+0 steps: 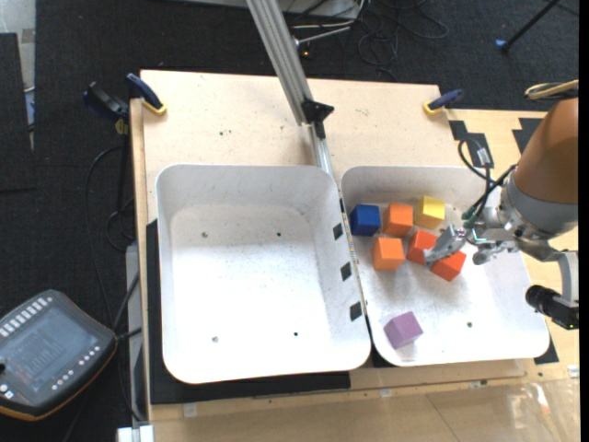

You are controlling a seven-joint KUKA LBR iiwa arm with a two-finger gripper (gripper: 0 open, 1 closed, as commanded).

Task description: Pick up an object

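Several small blocks lie in the right bin: a blue one, an orange one, a yellow one, a second orange one, a red-orange one, a red one and, apart near the front, a purple one. My gripper reaches in from the right, low over the cluster. It stands open, its fingers just above and either side of the red block's top edge. One finger lies between the red-orange and red blocks. Nothing is lifted.
The left bin sits beside the right one, with a raised divider between them. A metal pole slants over the back of the bench. A teach pendant lies off the bench at the lower left.
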